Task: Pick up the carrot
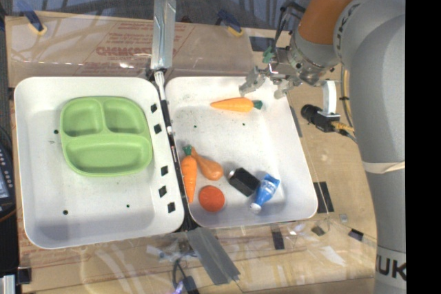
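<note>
Two white bins sit side by side on your bench. Your gripper hangs over the right bin's far edge, fingers spread, holding nothing. A carrot lies just below it on open floor; a second carrot rests against the divider, crowded by an orange ball. You are at the approach step. Next, I judge, you drop down around the near carrot, minding the far wall close by.

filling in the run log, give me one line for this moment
pincer: open, above right bin's far edge | carrot: lying in bin, just below pincer, not held | second carrot: by divider
</note>
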